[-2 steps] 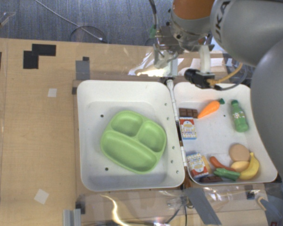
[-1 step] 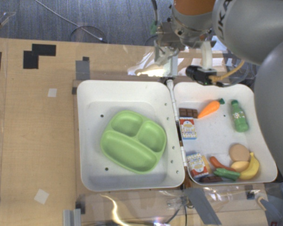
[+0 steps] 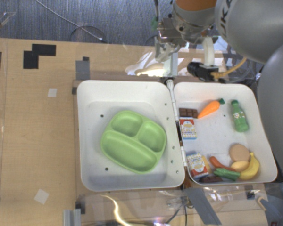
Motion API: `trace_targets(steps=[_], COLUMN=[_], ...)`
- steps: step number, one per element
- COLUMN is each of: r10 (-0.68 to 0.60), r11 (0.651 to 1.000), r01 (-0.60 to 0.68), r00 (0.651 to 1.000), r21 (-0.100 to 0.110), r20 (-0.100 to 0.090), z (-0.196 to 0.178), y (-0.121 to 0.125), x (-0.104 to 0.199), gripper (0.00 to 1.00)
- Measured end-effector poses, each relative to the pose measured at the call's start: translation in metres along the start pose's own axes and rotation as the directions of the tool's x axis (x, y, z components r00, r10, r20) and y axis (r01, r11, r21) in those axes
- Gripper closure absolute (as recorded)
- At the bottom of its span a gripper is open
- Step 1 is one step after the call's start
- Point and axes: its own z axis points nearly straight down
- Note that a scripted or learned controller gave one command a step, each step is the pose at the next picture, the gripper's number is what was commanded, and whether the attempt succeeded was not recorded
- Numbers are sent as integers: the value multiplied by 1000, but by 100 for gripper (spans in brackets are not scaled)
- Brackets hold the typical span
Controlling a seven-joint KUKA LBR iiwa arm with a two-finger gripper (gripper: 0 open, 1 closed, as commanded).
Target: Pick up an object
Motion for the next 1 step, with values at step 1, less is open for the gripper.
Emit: trace_targets(steps=[1], r10=[186], r11=[982], r01=[-186], r00=[983], r21=[17], r20=[-1], z=[-70], y=[-1], x=[10], gripper=[100])
